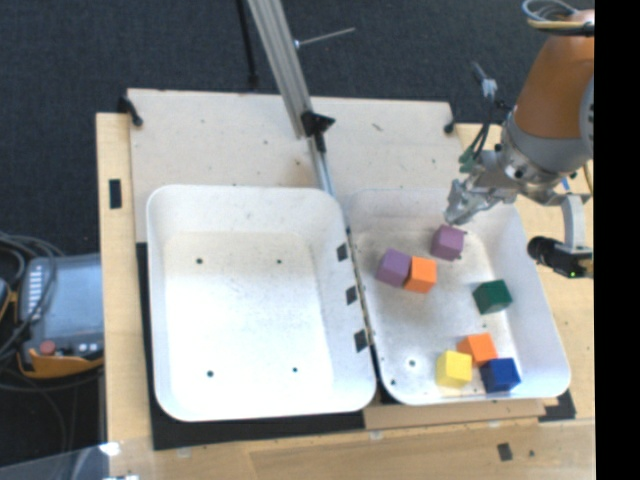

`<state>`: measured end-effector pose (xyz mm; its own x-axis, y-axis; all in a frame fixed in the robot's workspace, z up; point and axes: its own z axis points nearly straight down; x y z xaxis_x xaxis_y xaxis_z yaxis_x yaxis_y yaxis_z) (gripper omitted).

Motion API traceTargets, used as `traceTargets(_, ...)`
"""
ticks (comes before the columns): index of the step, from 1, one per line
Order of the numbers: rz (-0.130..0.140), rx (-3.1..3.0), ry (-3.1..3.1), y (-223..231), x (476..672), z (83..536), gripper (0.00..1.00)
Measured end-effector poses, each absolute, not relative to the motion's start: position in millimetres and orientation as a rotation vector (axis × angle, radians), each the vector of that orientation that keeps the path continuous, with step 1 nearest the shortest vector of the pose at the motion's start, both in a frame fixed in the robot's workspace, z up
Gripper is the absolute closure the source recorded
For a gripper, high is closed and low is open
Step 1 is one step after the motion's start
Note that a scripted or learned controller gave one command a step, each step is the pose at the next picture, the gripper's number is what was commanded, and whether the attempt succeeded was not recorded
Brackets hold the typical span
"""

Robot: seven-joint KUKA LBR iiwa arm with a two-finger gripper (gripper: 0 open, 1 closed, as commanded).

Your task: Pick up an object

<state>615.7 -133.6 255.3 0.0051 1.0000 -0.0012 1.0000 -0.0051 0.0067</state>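
My gripper (pixel 462 211) hangs over the far part of the right bin (pixel 537 313), reaching in from the right. A small purple block (pixel 449 241) sits just below and in front of its tip, close to it; whether they touch is unclear. To the left, another purple block (pixel 394 266) rests against an orange block (pixel 421 274). A dark green block (pixel 491 296) lies toward the right wall. Near the front edge sit a second orange block (pixel 481 347), a yellow block (pixel 454 368) and a blue block (pixel 500 374), close together.
The left bin (pixel 165 218) stands beside the right one, with a ridge between them. A slanted metal post (pixel 285 58) rises from behind the bins. A grey control box (pixel 65 308) sits off the bench at left.
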Motion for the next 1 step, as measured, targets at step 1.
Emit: traceTargets(1, 0.006, 2.214, 2.221, -134.7, 616.9, 300.9, 1.0)
